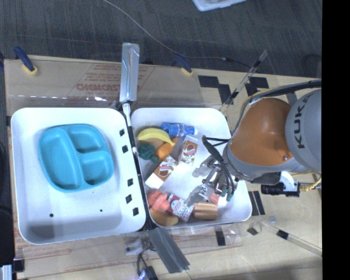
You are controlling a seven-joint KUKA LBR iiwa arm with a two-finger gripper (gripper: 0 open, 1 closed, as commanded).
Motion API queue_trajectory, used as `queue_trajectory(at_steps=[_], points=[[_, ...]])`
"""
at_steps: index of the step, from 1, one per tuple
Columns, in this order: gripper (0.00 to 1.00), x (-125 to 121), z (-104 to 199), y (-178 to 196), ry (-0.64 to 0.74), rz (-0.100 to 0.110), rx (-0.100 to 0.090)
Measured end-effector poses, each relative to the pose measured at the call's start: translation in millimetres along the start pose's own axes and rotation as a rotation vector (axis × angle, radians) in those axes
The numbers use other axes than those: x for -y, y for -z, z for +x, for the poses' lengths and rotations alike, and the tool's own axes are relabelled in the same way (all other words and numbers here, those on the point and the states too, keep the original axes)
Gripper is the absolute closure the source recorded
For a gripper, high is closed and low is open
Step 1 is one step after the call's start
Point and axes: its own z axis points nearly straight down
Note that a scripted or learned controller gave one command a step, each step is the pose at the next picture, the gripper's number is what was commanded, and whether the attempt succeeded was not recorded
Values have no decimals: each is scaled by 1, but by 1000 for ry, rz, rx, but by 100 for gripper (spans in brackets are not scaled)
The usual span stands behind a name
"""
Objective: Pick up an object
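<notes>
My table (284, 240) is carrying two shallow white bins side by side: the left bin (24, 180) and the right bin (240, 210) are touching along a shared edge. Cardboard (98, 79) is lying behind them.

The arm (273, 139) is cut off by the right edge, and its orange and grey bulk hides the right rim of the right bin (180, 112). The gripper (210, 183) is a tangle of metal and wires over the toys, and whether it grips anything cannot be told. The toys (178, 205) heaped at that bin's front edge overlap and blur, so several cannot be identified. A white thing (216, 4) is cropped by the top edge.
</notes>
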Motion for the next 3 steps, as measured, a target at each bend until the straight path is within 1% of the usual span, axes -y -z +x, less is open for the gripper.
queue_trajectory(at_steps=[1, 2, 3], points=[[0, 48, -31, -73, -81, -1, 7], [0, 10, -24, -74, -416, -2, 4], [0, -35, 10, -75, -664, 1, -4]])
